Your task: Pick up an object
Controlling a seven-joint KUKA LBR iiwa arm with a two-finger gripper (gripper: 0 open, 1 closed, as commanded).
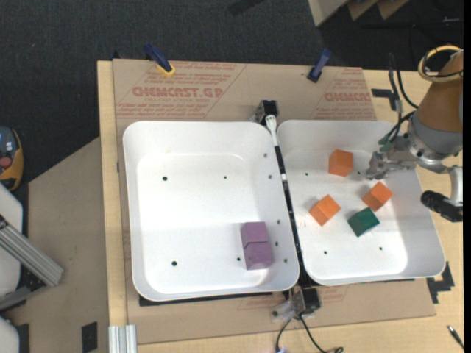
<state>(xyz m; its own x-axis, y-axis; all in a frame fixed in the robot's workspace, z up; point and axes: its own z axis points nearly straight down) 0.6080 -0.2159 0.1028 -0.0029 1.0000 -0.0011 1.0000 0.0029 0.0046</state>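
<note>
Cardboard base, "CHEMCAST GP" print — white bins

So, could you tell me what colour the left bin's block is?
Purple block, clearest in the camera view.

Dark carpeted floor surrounds a cardboard-topped bench under even light.

Cut off by the right edge: the arm, shown from the orange band down to the wrist. Too small and blurred to tell how the fingers of the hand stand, or whether they touch the nearest orange block. Partly covered by the two white bins: the printed lettering on the cardboard sheet over the bench. Cropped at the bottom edge: a cable.
</note>
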